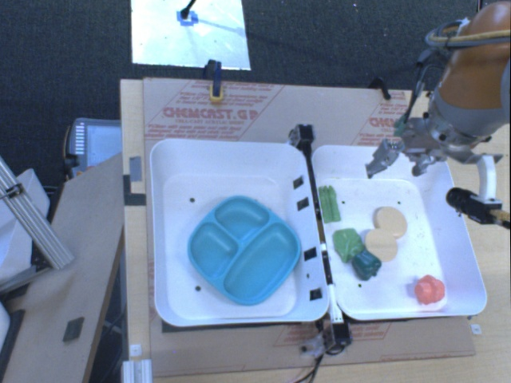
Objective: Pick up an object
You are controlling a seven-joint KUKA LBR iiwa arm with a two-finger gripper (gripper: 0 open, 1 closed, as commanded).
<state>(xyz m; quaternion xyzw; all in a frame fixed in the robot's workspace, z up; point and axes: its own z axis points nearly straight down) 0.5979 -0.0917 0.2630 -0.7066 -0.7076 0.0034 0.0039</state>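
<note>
Bench with two shallow white bins set side by side on a cardboard sheet; one grey arm with orange band enters from the right of the camera view.

Gripper: poised over the far edge of the right bin, near its far wall. The two fingers stand spread apart with nothing between them. All items below are placed relative to these jaws.

Items in the right bin, none touched by the jaws:
- Green stick-shaped piece: nearer the camera than the jaws and to their left, lying lengthwise beside the divider between the bins.
- Two pale tan round pieces: below the jaws in the view, nearer the camera, overlapping one another, about mid-bin.
- Light green block: left of the tan pieces, nearer the camera than the jaws, touching the dark piece next listed.
- Dark teal block: just beyond the light green one toward the near side, beside the lower tan piece.
- Red-pink lumpy piece: farthest from the jaws, in the near right corner of the bin, well apart from the rest.

Left bin: well to the left of the jaws. Holds one blue divided plate with three compartments, lying flat toward the near side of the bin
</note>
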